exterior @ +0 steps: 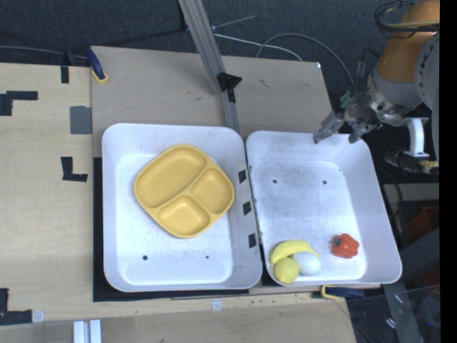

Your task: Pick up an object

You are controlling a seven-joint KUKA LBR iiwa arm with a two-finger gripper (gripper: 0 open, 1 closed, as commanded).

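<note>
In the right bin [314, 156] lie a yellow banana [293, 249], a yellow lemon-like fruit [286, 270], a white egg [308, 264] and a red pepper [345, 246], all near its front edge. My gripper [335, 132] hangs over the bin's far right corner, well away from these objects. Its two fingers are spread apart with nothing between them.
The left bin [118, 213] holds a yellow divided plate [184, 190]. A grey metal post [207, 45] rises from behind the bins, near their shared edge. Cables trail on the bench behind the right bin.
</note>
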